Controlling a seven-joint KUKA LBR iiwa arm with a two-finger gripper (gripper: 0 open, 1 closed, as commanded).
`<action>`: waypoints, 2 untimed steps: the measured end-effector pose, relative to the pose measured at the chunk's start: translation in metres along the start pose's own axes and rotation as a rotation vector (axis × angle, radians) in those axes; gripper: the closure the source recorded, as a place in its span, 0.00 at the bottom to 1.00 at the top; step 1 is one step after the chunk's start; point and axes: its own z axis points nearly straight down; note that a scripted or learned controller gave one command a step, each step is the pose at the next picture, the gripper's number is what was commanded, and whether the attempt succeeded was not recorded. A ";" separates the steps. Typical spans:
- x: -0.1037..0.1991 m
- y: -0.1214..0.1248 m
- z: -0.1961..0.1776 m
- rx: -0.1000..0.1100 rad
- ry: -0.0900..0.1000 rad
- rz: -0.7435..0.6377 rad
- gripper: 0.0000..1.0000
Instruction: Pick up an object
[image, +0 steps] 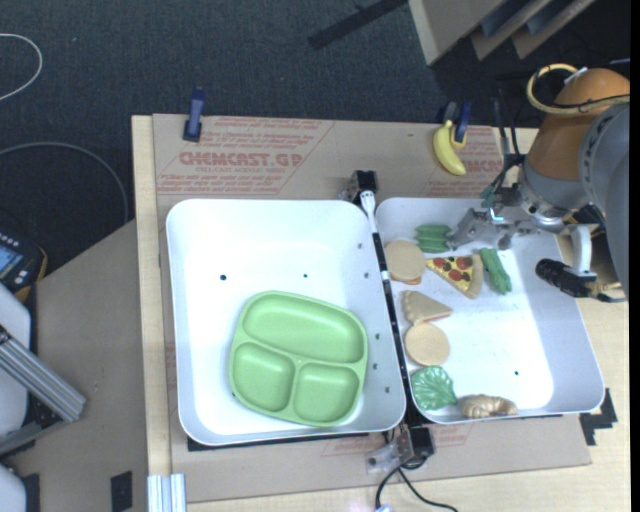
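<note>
We see the jaws (478, 228) hovering over the right bin (540, 350), just above the pizza slice (456, 270); whether they are wide or narrow, we cannot tell.

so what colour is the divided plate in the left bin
Light green, all over; the divided plate shows clearly in the camera view, lying in the left bin.

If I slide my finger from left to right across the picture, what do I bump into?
Green tray → pizza slice → gripper → arm.
</note>
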 end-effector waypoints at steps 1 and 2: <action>0.020 -0.045 -0.001 0.002 0.001 0.004 0.00; 0.019 -0.042 -0.012 -0.005 -0.002 0.004 1.00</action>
